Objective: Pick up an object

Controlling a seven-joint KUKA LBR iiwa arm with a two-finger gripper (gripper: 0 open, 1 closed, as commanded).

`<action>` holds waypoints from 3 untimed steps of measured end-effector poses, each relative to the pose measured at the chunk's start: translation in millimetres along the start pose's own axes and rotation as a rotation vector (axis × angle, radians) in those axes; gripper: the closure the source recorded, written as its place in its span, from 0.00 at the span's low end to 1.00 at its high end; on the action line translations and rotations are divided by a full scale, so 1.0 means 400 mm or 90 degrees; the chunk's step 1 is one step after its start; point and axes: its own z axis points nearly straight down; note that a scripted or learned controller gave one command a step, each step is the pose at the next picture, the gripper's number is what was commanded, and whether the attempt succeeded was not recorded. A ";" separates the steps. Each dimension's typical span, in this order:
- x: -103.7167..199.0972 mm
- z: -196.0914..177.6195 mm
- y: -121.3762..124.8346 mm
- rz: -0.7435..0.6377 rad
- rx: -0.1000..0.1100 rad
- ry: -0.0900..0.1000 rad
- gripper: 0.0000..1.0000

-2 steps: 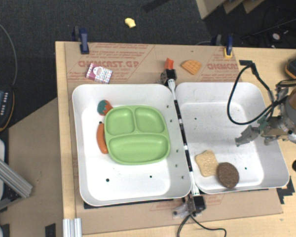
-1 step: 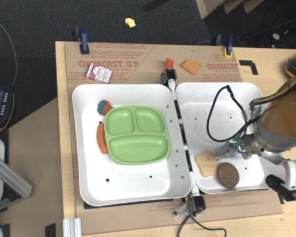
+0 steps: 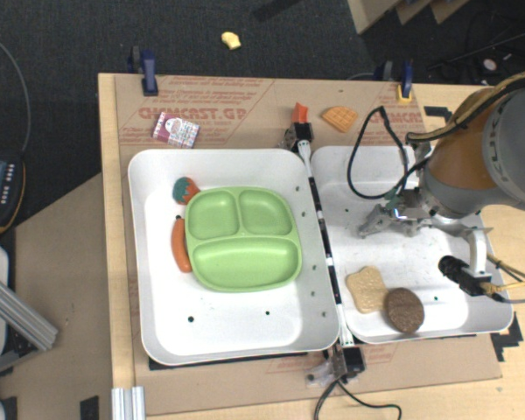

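Observation:
In the right bin (image 3: 367, 169) my gripper (image 3: 374, 225) hangs low over the white floor near the middle, reaching in from the right under the grey and orange arm (image 3: 472, 160). Nothing shows in it. A tan biscuit-shaped toy (image 3: 365, 288) and a round brown cookie (image 3: 404, 310) lie by the bin's front edge, a short way below the gripper. The left bin (image 3: 227, 326) holds a green divided plate (image 3: 242, 237). An orange sausage-like toy (image 3: 180, 244) lies along the plate's left side, and a small teal and orange piece (image 3: 185, 189) sits at its upper left.
A black cable (image 3: 360, 156) loops over the back of the right bin. On the cardboard behind the bins lie a waffle toy (image 3: 339, 117), a pink packet (image 3: 175, 129) and an orange-tipped clip (image 3: 299, 122). Blue clamps (image 3: 146, 70) hold the board's far edge.

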 end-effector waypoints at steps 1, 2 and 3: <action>-0.186 -0.006 0.147 0.003 -0.001 -0.003 0.00; -0.220 -0.246 0.032 0.005 -0.001 -0.002 0.00; -0.192 -0.374 -0.095 0.004 0.005 0.001 0.00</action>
